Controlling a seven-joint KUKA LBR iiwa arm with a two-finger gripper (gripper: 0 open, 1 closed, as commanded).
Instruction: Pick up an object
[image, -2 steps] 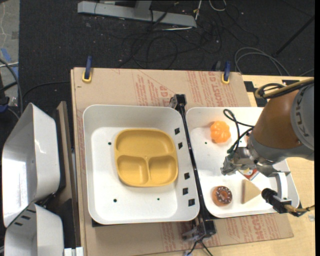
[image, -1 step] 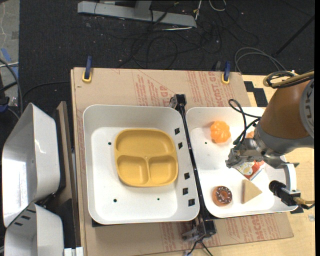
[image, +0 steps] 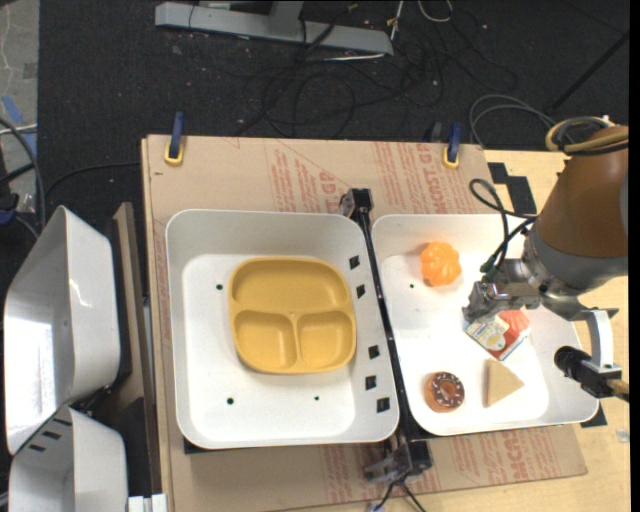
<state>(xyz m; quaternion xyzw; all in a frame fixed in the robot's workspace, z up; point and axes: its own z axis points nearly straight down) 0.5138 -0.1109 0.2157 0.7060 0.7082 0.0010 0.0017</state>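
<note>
Four items are seen in the right bin (image: 400, 300): an orange toy (image: 440, 263), carton (image: 501, 333), doughnut (image: 444, 391) and wedge (image: 501, 383); the gripper (image: 490, 306) is positioned at the carton, grip indiscernible.

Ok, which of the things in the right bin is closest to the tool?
The small red and white carton, directly under the tool; the others lie apart.

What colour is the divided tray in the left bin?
Yellow, plain, seen clearly in the camera view: the tray.
</note>
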